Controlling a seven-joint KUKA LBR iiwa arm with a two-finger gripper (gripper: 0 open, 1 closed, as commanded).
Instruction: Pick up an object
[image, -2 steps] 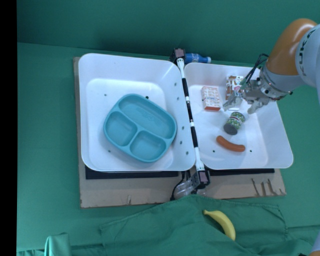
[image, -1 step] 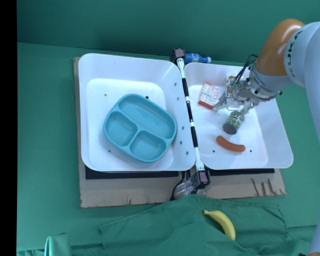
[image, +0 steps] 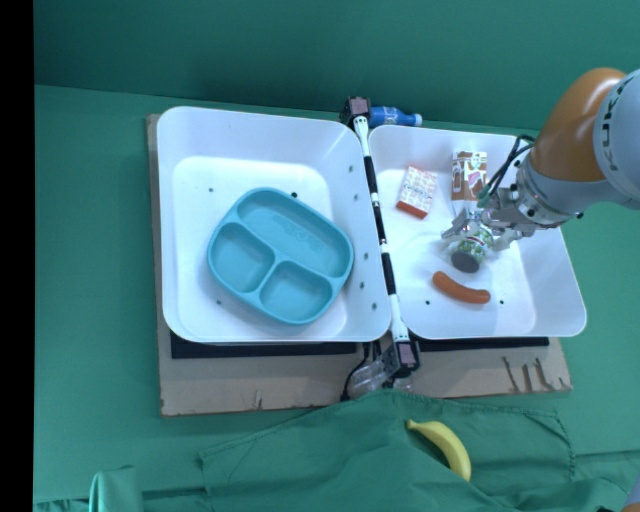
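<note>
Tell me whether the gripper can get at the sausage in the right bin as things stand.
Probably yes. The sausage lies bare on the right bin's floor, apart from the other items, with nothing over it, and the gripper hangs close above and beside it.

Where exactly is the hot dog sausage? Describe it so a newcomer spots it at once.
Look in the right-hand white bin, the one the arm reaches into. Near its front edge, just below the arm's tool, lies the sausage. It is the only long, thin, orange-red thing there; the two small cartons further back are boxy and printed.
</note>
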